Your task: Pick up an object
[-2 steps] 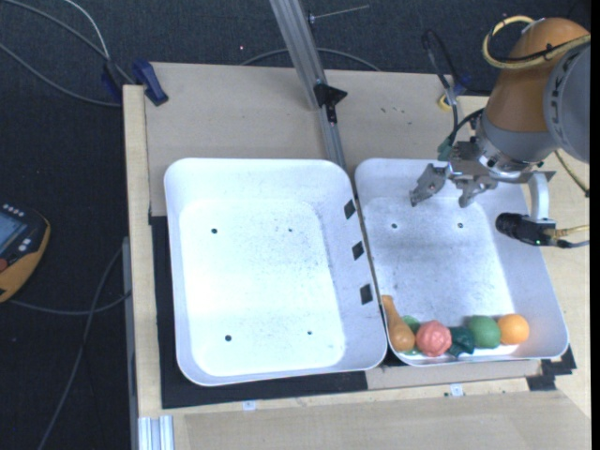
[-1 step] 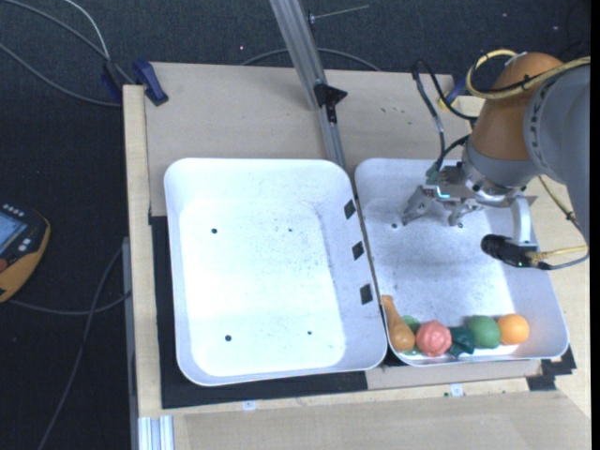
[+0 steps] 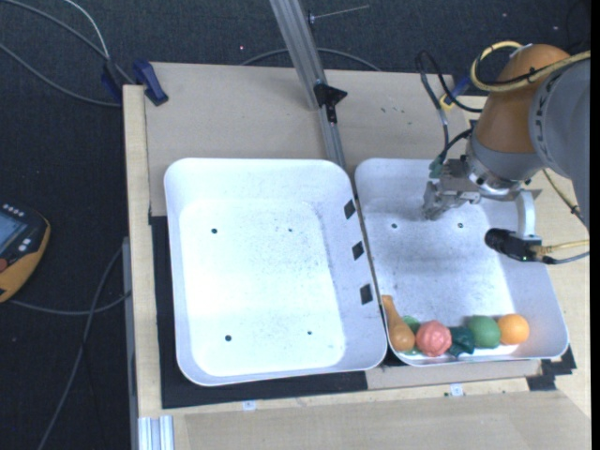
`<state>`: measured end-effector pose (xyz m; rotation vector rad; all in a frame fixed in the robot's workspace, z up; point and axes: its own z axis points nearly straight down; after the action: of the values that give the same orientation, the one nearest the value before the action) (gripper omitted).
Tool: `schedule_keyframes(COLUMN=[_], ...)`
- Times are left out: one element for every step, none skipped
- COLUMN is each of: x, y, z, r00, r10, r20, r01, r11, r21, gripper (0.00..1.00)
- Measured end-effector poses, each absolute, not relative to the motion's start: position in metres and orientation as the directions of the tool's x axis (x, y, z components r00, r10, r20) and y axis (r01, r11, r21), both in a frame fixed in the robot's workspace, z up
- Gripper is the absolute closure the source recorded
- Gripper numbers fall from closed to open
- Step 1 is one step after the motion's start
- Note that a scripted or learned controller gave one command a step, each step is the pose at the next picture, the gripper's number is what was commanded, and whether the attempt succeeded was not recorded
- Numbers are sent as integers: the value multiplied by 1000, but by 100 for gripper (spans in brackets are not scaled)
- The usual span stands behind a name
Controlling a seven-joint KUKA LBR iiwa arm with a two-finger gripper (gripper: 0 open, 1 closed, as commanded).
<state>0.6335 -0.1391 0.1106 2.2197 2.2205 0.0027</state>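
Observation:
My gripper (image 3: 434, 209) hangs over the far middle of the right bin (image 3: 441, 270), pointing down, with nothing visible between its fingers. Along that bin's near edge lies a row of small objects: an orange carrot-like piece (image 3: 397, 324), a pink ball (image 3: 432, 337), a dark teal piece (image 3: 461, 342), a green ball (image 3: 484, 331) and an orange ball (image 3: 513, 327). The gripper stands well behind this row, apart from all of them.
The left bin (image 3: 258, 270) lies beside the right one, with black clips (image 3: 357, 248) along the shared wall. A slanted metal pole (image 3: 305, 54) rises behind the bins. Cables run by the arm's wrist (image 3: 516, 242).

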Motion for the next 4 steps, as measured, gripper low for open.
schedule_keyframes(x=[637, 638, 637, 639], y=[-143, -143, -86, -29], z=[173, 212, 205, 219], r00=[0, 0, -5, -5], r10=[1000, 1000, 1000, 1000], r20=[-1, -1, 1, 2], r01=[1000, 1000, 1000, 1000], r11=[0, 0, 5, 5], r21=[5, 4, 0, 2], gripper=[100, 100, 100, 100])
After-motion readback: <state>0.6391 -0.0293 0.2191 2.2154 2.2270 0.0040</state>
